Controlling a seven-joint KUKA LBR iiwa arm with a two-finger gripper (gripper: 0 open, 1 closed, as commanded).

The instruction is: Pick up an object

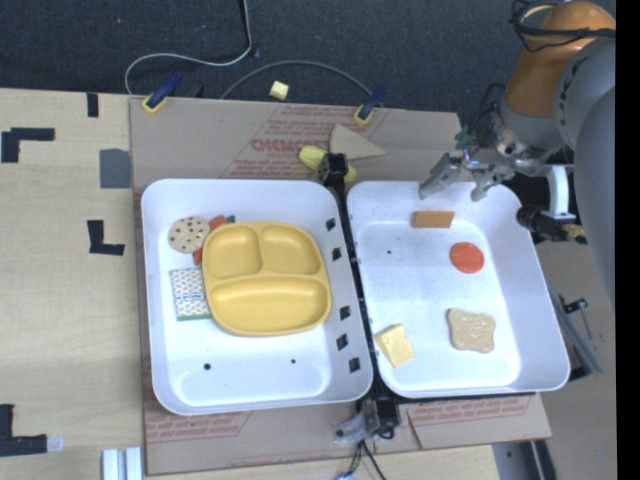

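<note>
The right bin [530,298] holds a brown rectangular block [433,219] near its far edge, a red round slice [466,257], a tan bread-shaped piece [471,330] and a yellow cheese wedge [395,345]. My gripper [462,178] hangs over the bin's far rim, just behind and right of the brown block, with its fingers spread open and nothing between them.
The left bin [170,368] bears a yellow divided plate [265,276], a cookie [187,233], a patterned cracker [188,293] and a bit of red and green food [219,222]. Clamps and cables lie along the cardboard's far edge [300,128].
</note>
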